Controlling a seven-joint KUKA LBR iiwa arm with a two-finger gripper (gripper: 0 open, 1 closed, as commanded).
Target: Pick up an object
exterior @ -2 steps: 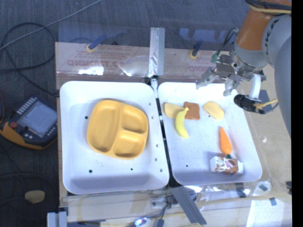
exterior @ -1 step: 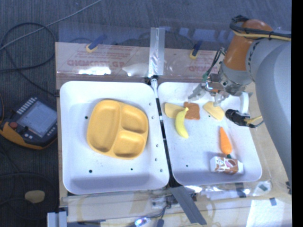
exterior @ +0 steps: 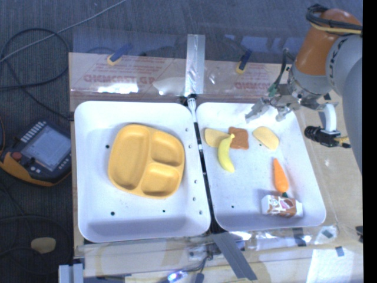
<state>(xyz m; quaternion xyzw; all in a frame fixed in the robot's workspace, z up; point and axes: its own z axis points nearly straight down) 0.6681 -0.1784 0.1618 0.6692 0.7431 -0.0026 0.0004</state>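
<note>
Smooth white plastic bins: left bin (exterior: 88, 175), right bin (exterior: 306, 181), slight sheen. Matt yellow plastic tray (exterior: 147, 161) in left bin. Glossy plastic banana (exterior: 225, 154), matt orange plastic carrot (exterior: 280, 175), shiny printed wrapper on packet (exterior: 281, 206) near right. Clear glossy sheet (exterior: 147, 69) over brown cardboard at far edge. Dull metal tool (exterior: 268, 111). Glossy orange band (exterior: 321, 46). Rough dark carpet floor (exterior: 35, 10).

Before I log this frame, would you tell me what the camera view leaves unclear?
- End effector: blurred, small; finger state unreadable.
- Arm: cut off by the right edge.
- Brown piece: partly covered by the banana; identity unclear.
- Packet: label too small to read.
</note>
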